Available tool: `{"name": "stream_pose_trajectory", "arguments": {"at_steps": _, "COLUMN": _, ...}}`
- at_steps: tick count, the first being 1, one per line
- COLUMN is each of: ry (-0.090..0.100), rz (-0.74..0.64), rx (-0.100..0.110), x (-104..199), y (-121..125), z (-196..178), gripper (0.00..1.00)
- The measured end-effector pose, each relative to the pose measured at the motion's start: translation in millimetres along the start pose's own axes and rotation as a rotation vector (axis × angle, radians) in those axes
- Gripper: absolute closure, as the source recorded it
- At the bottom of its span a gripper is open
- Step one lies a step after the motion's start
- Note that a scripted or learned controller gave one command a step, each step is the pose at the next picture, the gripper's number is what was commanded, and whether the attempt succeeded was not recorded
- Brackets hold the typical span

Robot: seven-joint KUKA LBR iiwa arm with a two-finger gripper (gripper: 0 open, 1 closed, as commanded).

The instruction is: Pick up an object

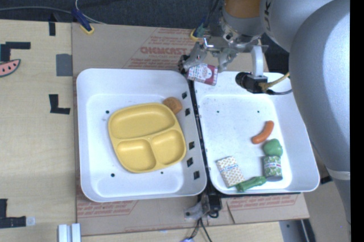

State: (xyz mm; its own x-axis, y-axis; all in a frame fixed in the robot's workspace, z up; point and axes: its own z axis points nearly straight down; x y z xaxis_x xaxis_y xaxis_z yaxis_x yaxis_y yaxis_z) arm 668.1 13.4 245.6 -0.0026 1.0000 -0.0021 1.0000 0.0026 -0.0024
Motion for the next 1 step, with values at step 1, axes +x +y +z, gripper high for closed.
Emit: {"name": "stream_pose_trajectory", "arguments": {"at_steps": 1, "ry": -0.001, "rz": -0.001, "rx": 0.001, "x": 0.3, "y": 0.0, "z": -9.3, "gripper": 1.0}}
